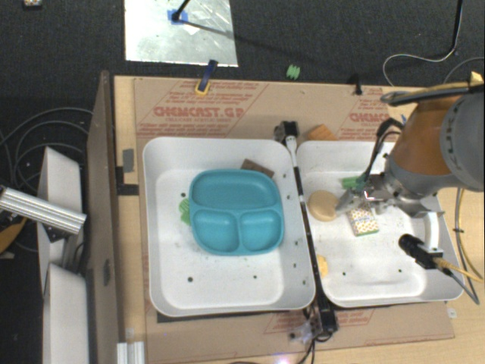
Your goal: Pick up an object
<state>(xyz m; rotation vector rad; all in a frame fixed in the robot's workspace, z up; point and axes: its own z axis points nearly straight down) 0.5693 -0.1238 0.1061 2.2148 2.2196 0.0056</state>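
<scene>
The left bin is mostly taken by a blue divided tray. The right bin has open floor toward its near edge. The gripper (finger state hidden) hangs above a patterned block, beside a tan round piece.

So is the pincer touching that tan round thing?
Cannot tell. In the camera view the pincer sits right beside the tan round thing, but its tips blur against the bin, hiding any contact or gap.

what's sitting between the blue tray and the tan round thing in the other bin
In the camera view, the two bins' adjoining white rims lie between the blue tray and the tan round object, with a dark strip running along that seam.
</scene>
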